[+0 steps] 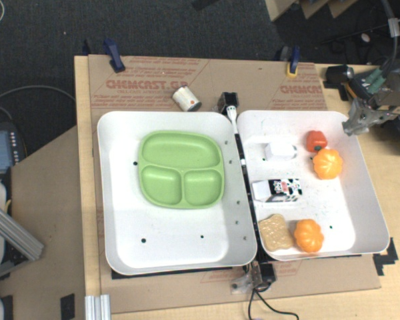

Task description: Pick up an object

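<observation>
- The right bin has the things to pick from, and no one thing is chosen yet.
- A small red pepper lies near the far side of this bin, and a little orange pumpkin sits just in front of it, touching or nearly touching.
- A second orange pumpkin sits near the front edge, right beside a flat tan cookie-shaped piece.
- A small black and white box lies in the middle of the bin, and a white block lies farther back, hard to see against the white floor.
- The gripper hangs at the far right rim of this bin, above the edge and apart from all the toys.
- Nothing is seen in the gripper, but it is too small and blurry to tell how it is set.
- The step looks like the very start: the arm is getting into place and no pick has begun.
- The red pepper and the pumpkin by it are the nearest things, so they seem the easiest to try.
- The next move would need the gripper to slide over one toy and come down straight, since the two sit so close that one may get bumped.
- The left bin holds a green divided plate.
- A small white roll lies on the cardboard tabletop behind the bins.
</observation>
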Available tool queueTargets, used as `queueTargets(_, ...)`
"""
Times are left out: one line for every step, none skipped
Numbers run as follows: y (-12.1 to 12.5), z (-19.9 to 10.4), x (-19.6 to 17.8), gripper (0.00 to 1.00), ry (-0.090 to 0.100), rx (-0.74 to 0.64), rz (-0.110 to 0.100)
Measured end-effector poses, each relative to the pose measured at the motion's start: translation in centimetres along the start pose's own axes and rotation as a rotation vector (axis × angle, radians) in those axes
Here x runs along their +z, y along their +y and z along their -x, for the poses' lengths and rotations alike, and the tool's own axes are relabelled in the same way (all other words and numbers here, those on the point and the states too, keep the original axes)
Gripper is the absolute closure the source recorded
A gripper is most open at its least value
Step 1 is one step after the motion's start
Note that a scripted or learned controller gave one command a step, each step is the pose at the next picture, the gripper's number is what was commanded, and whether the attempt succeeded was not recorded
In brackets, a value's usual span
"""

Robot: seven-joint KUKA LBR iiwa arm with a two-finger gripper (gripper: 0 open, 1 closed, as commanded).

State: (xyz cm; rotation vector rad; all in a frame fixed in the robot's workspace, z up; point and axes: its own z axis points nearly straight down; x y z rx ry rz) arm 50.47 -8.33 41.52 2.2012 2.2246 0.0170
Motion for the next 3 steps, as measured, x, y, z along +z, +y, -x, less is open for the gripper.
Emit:
queueTargets(-2.9, 1.8, 9.9, 1.00, 0.002, 0.014, -0.027)
queueTargets(-2.2, -3.3, -10.1, 1.00, 0.000, 0.004, 0.007)
queueTargets(-2.8, -2.2, 5.8, 1.00, 0.002, 0.014, -0.033)
